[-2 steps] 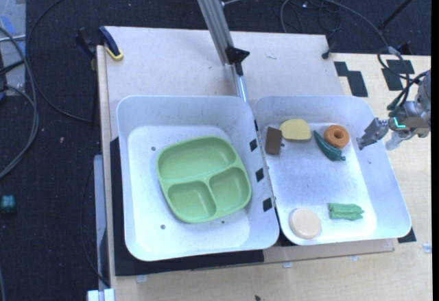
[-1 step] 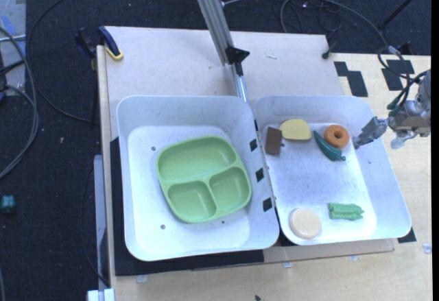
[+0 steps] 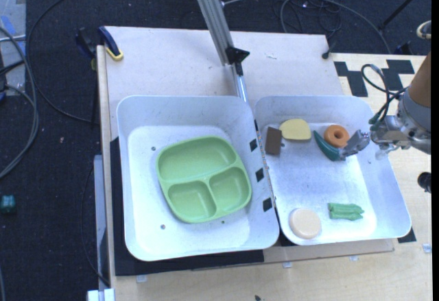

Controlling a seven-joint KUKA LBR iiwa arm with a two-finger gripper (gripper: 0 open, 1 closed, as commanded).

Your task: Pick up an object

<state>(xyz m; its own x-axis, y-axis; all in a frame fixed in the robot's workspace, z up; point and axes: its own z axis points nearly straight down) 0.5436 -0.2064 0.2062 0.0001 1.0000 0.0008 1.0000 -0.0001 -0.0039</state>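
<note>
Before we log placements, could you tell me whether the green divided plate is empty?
Empty: all three compartments of the green divided plate show bare green.

Right bin [image 3: 384, 176] | orange ring [image 3: 336, 135] on teal piece [image 3: 328, 148] | yellow piece [image 3: 295, 129] touched brown block [image 3: 273, 140] | cream disc [image 3: 305, 223], green piece [image 3: 345, 211] lay flat

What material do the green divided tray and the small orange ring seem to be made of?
The green divided tray looks like moulded plastic with a matte finish: uniform colour, rounded compartment walls. The orange ring seems to be plastic or foam, probably a toy doughnut; its surface is too small to judge.
</note>
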